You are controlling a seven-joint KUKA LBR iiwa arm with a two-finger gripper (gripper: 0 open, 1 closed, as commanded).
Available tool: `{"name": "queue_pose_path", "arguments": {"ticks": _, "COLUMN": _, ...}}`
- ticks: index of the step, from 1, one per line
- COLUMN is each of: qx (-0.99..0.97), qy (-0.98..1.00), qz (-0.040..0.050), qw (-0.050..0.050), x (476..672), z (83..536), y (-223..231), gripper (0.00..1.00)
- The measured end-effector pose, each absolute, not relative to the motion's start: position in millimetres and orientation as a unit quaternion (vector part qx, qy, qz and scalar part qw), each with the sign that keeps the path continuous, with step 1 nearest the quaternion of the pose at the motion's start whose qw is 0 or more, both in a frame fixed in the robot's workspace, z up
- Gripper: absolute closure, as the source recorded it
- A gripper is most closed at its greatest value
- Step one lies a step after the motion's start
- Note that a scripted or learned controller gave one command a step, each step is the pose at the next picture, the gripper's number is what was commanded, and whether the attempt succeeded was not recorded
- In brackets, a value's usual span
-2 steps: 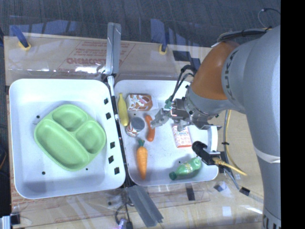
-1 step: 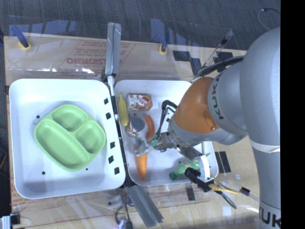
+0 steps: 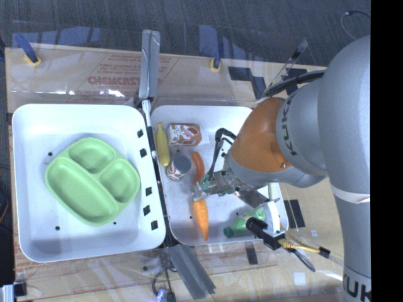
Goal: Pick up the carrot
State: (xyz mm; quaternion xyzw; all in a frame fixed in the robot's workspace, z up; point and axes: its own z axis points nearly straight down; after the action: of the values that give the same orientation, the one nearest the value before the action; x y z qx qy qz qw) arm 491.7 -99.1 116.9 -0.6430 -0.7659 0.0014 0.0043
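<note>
The carrot (image 3: pixel 201 218) is orange and lies lengthwise on the floor of the right bin (image 3: pixel 239 115), near its front wall, with its narrow tip toward the front. My gripper (image 3: pixel 205 187) hangs at the end of the grey and orange arm, directly over the carrot's thick far end. It is touching that end or a little above it. From this angle the wrist body hides how the gripper meets the carrot.
In the right bin, a yellow banana-like piece (image 3: pixel 162 145) lies along the left wall. Further back are a brown and white packet (image 3: pixel 184 134), a small grey cup (image 3: pixel 180 166) and a red-orange piece (image 3: pixel 198 164). A green bottle (image 3: pixel 241 226) lies at the front right. The left bin (image 3: pixel 38 244) holds a green divided plate (image 3: pixel 92 179).
</note>
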Motion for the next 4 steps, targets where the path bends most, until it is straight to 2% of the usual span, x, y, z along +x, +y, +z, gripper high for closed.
{"name": "queue_pose_path", "arguments": {"ticks": 1, "qx": -0.662, "qy": -0.75, "qz": -0.002, "qw": -0.004, "x": 481.4, "z": 116, "y": -123, "gripper": 1.0}}
{"name": "queue_pose_path", "arguments": {"ticks": 2, "qx": -0.656, "qy": -0.755, "qz": 0.0021, "qw": 0.004, "x": 477.4, "z": 218, "y": -51, "gripper": 1.0}}
{"name": "queue_pose_path", "arguments": {"ticks": 3, "qx": -0.599, "qy": -0.801, "qz": 0.0032, "qw": 0.005, "x": 476.9, "z": 217, "y": -38, "gripper": 1.0}}
{"name": "queue_pose_path", "arguments": {"ticks": 4, "qx": -0.599, "qy": -0.801, "qz": 0.0032, "qw": 0.005, "x": 476.9, "z": 217, "y": -38, "gripper": 0.0}}
